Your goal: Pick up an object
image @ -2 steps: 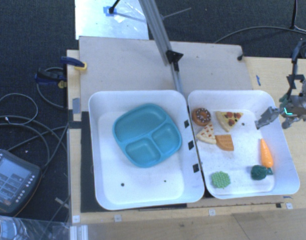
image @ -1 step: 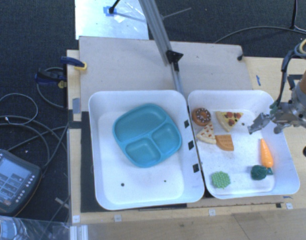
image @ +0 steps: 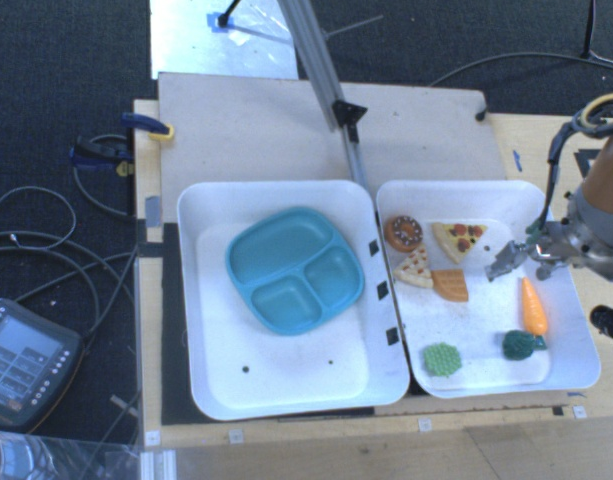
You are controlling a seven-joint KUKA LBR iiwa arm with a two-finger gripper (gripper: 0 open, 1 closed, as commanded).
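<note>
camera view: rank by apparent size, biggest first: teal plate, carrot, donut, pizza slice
1. teal plate, by far the largest
2. pizza slice and carrot: close in apparent area, the carrot longer but thinner, so not ranked
3. donut, slightly smaller

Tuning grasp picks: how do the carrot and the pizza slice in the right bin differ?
The carrot is long, narrow and plain orange; the pizza slice is a flat, pale yellow wedge with red toppings. The carrot lies lengthwise just below the gripper, near the bin's right side; the pizza slice sits farther up, beside the donut. Both are toy foods resting loose on the right bin floor.
</note>
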